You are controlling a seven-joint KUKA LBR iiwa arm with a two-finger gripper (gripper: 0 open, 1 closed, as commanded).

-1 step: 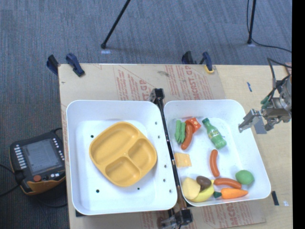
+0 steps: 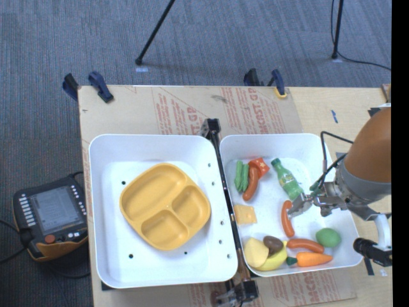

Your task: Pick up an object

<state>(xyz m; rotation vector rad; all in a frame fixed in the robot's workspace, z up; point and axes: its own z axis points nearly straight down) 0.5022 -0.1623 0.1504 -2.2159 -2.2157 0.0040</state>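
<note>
Sausage (image 2: 287,219) in right bin (image 2: 313,141) | jaws directly over its upper end | jaw spread: cannot tell

- A yellow plastic plate with three compartments (image 2: 165,206) lies in the left shallow white bin (image 2: 102,171).
- A black handheld control pendant with a grey screen and orange trim (image 2: 50,216) sits on the carpet just left of that bin.
- Blue clamps (image 2: 100,86) grip the cardboard-covered bench (image 2: 172,107) at its far edge, behind that bin.
</note>
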